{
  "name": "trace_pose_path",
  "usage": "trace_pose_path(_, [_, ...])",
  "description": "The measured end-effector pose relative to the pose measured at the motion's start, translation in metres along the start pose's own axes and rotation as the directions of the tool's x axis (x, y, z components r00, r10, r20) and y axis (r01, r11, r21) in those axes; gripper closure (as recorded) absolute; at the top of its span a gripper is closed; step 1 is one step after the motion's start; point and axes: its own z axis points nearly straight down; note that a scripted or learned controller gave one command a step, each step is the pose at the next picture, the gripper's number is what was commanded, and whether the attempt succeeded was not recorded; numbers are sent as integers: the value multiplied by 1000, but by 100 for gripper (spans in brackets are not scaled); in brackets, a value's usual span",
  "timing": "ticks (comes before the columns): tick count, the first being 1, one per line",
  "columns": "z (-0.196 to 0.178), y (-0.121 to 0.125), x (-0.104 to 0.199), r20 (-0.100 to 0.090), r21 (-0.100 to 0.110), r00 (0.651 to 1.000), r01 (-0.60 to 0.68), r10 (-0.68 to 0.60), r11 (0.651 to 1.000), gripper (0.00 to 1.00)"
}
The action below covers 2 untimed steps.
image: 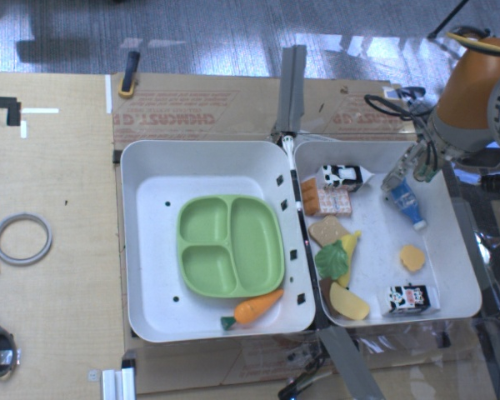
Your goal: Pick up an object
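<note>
- Reaching in from the table's right edge, the grey arm [475,82] with its orange band hangs over the far right corner of the right bin [450,307].
- The gripper [402,182] sits low over a blue bottle [408,207] near that bin's far right side. Can't tell whether the jaws are spread, pressed together, or pinching the bottle, since it's all too small and cluttered there.
- Also in the right bin: a black-and-white cow-print carton [342,176] near the far left corner, with an orange block [310,197] and a pale waffle-like piece [333,202] just beside it.
- Down the left side there's a tan slice [325,232], a green leafy thing [333,261] and a yellow wedge [348,304] near the near edge.
- A small orange round piece [412,259] lies toward the right side, and a second cow-print carton [408,298] sits by the near right corner.
- The left bin [142,223] holds a green divided plate [231,247] in the middle, with a toy carrot [254,308] touching its near edge.
- A grey ring [21,238] lies on the table by the left edge.
</note>
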Motion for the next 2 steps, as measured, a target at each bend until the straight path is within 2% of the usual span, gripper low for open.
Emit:
trace_pose_path(1, [-112, 6, 81, -9, 3, 994, -104, 104, 995, 100])
trace_pose_path(2, [11, -52, 138, -11, 3, 1000, -22, 22, 1000, 100])
